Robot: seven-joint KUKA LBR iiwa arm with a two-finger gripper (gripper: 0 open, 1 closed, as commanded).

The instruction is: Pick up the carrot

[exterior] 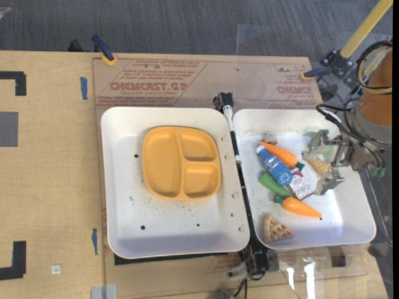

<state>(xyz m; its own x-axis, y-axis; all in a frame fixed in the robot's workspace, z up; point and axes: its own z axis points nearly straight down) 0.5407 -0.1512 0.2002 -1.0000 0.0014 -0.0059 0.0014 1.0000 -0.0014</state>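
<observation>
Two orange carrots lie in the right bin (358,220). One carrot (280,154) rests near the bin's middle, against a blue bottle (274,165). The other carrot (302,207) lies closer to the front, its green top pointing left. My gripper (324,162) hangs low over the bin's right half, to the right of both carrots. Its fingers are open, one finger (316,142) toward the back and one toward the front. A small tan bread piece (320,166) lies between them. Neither carrot is between the fingers.
A green item (270,183), a small red and white packet (302,187) and a pizza slice (276,228) also lie in the right bin. The left bin (118,167) holds a yellow divided plate (181,162). Cables hang at the right.
</observation>
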